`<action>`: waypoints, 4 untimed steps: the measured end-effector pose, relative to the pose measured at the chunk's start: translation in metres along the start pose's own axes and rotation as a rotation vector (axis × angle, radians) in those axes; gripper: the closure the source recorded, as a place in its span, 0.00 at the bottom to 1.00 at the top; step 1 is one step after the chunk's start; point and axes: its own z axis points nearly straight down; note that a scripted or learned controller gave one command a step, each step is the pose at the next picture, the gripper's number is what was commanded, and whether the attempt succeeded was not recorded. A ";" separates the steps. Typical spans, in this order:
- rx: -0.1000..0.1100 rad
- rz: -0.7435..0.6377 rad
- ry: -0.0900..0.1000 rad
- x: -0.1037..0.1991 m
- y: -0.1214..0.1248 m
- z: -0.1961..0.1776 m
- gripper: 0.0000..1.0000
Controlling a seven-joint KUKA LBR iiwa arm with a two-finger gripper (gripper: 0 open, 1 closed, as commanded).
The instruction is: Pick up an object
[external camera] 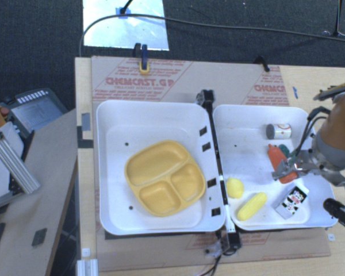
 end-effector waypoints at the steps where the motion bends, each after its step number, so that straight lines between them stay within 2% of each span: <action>1: 0.000 -0.002 0.000 -0.010 0.004 -0.049 1.00; 2: 0.003 -0.002 0.001 -0.011 0.005 -0.062 1.00; 4: 0.005 -0.009 0.005 0.092 0.037 -0.052 1.00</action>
